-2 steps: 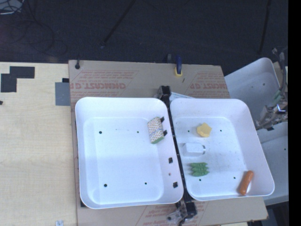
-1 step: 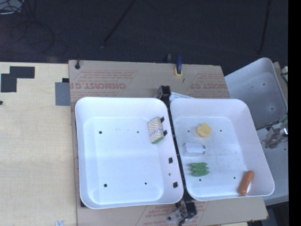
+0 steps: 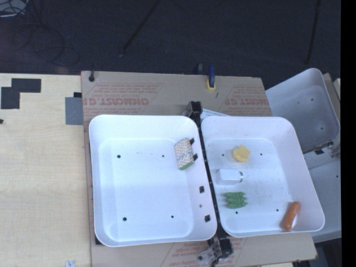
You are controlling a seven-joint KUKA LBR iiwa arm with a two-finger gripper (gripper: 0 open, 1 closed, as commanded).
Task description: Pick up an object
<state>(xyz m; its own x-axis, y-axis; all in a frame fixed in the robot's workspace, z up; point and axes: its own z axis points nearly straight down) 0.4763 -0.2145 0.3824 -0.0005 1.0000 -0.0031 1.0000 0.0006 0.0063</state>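
A pale wooden bench [image 3: 39, 166] carries a brown cardboard sheet [image 3: 161, 96] with red lettering, and the two white bins sit on it side by side, their inner rims touching along a seam held by black clips [image 3: 194, 109]. How wide the gripper stands cannot be told from this view. On the right, where the arm reaches in, the right bin [image 3: 278, 129] holds four small things with bare floor between them. An orange sausage-shaped piece [image 3: 290, 216] lies in the near right corner, close against the sloping wall, its long axis running from near-left to far-right at a steep angle. A green piece [image 3: 235, 199] lies near the seam side of the floor, its long axis left to right. Just beyond it sits a white piece [image 3: 230, 176], also lying left to right and pale against the bin. A rounded yellow piece [image 3: 241, 153] lies farther back, with no clear long axis. These three form a loose column, apart from one another and well apart from the orange piece. The left bin [image 3: 111, 132] has a patterned block [image 3: 184, 153] close to its right wall, long axis roughly front to back and slightly tilted; the rest of its floor is open. A blue and yellow clamp [image 3: 211, 79] stands at the sheet's far edge.
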